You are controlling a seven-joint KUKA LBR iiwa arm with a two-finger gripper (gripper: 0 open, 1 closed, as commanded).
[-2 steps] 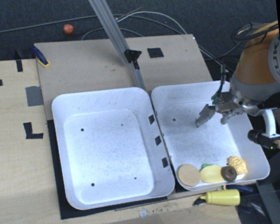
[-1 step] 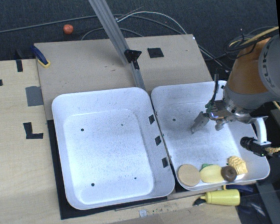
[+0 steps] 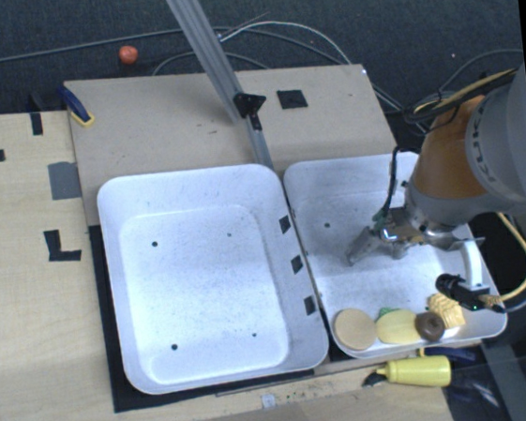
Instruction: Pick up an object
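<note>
Currently the gripper (image 3: 360, 249) sits low over the middle of the right bin (image 3: 336, 187), arm (image 3: 460, 159) reaching in from that bin's right side. Can't tell its state, nothing visibly held. Objects are bunched along the right bin's near edge: tan round disc (image 3: 354, 328), yellow piece (image 3: 397, 326) touching it, then a brown-and-yellow item (image 3: 438, 318) toward the near right corner. Yellow tool (image 3: 418, 372) lies outside the right bin, just beyond that near edge. Left bin (image 3: 200, 278) adjoins it.
</note>
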